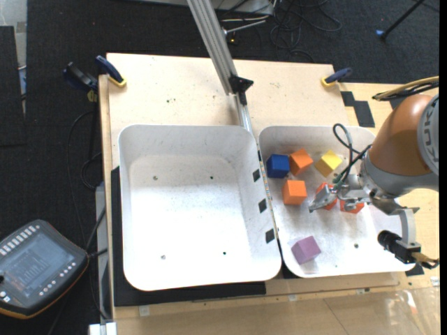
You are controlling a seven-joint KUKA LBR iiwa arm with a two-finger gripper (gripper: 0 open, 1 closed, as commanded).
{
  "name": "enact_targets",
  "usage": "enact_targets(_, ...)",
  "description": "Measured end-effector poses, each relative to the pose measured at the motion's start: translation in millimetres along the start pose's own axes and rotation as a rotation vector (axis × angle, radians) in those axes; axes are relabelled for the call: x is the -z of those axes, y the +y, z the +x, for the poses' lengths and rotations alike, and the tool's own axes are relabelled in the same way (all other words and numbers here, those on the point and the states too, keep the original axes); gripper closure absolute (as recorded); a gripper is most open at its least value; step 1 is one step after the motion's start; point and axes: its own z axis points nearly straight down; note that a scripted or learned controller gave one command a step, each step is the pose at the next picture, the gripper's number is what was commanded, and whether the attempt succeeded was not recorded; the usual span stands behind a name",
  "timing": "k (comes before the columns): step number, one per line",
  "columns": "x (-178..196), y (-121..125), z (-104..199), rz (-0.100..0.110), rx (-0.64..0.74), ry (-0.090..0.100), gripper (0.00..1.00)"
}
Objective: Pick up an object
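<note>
The pincer [334,199] is low in the right bin [363,257], and a small red block [351,205] sits right at its tip. The grey metal parts hide so much that I cannot tell if the pincer is released or clenched, or if the red block is between its tips or just touching them. My guess is that the red block is the thing to be picked up, because the pincer has its tip right on it.

The other blocks lie close by. An orange block [295,192] is just beside the pincer, on the side away from the arm. A yellow block [330,163] is near it, toward the back of the bin. A second orange block [302,161] and a blue block [278,165] touch each other, a bit farther off on that same back side. A purple block [305,249] sits alone, well apart, toward the front edge. So the right bin holds 6 blocks (5 of them loose and easy to see). They look scattered, not lined up, so the pincer can try for any one.

The left bin [140,187] is on the far side of the blocks from the pincer, and its white floor has only small dark specks. The 2 bins sit side by side and touch along the middle. I think that is so a block can be lifted from 1 bin and dropped in the other with a short move.
</note>
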Motion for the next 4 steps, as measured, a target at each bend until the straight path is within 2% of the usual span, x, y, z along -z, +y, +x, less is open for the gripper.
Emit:
enact_targets(1,4,-3,1,0.011,-0.001,0.004,1.0)
enact_targets(2,64,2,-8,0.01,0.0,0.002,1.0)
enact_targets(4,158,9,-13,0.01,0.001,0.002,1.0)
